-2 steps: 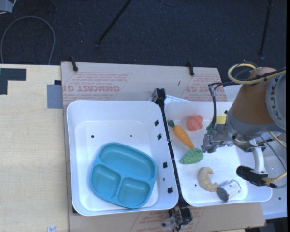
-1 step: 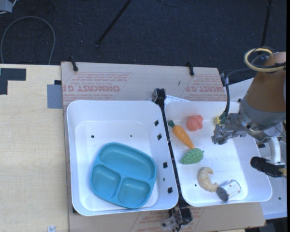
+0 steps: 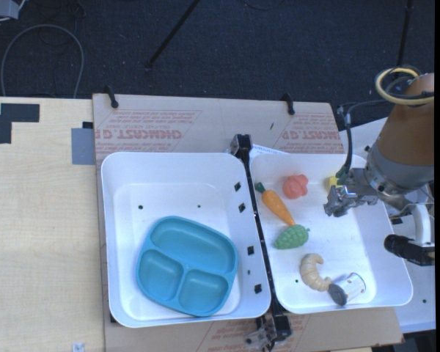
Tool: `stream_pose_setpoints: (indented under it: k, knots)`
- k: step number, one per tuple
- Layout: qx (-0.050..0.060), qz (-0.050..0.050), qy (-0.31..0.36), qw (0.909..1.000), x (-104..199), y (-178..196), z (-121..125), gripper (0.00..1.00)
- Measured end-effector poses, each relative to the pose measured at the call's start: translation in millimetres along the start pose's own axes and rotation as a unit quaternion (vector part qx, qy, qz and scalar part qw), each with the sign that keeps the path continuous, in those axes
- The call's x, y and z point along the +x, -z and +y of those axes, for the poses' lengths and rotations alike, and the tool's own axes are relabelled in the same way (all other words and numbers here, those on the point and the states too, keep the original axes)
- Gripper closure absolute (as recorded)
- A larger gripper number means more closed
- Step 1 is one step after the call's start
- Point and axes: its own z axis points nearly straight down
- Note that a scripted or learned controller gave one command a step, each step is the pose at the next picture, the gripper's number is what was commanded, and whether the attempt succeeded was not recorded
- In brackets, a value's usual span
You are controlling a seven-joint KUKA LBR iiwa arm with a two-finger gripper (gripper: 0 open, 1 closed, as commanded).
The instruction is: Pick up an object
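L bin: blue divided tray lying front-center | R bin: toy carrot nr divider, pink toy just behind it, green toy mid, croissant w/ small white cup on its side at front | gripper over R bin's right part, apart from toys, holds nothing seen; jaw state: can't tell.

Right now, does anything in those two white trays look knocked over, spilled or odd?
One thing stands out: the small clear cup in the right bin lies tipped on its side near the front edge, beside the croissant. Nothing looks spilled. The carrot, the green fruit and the blue plate look undisturbed.
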Motion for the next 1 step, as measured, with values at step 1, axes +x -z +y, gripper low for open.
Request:
stream_pose_setpoints:
  k: [1]
  knots:
    - [0.002,0.001,0.005,1.0,55.2,-3.9,4.2,1.0]
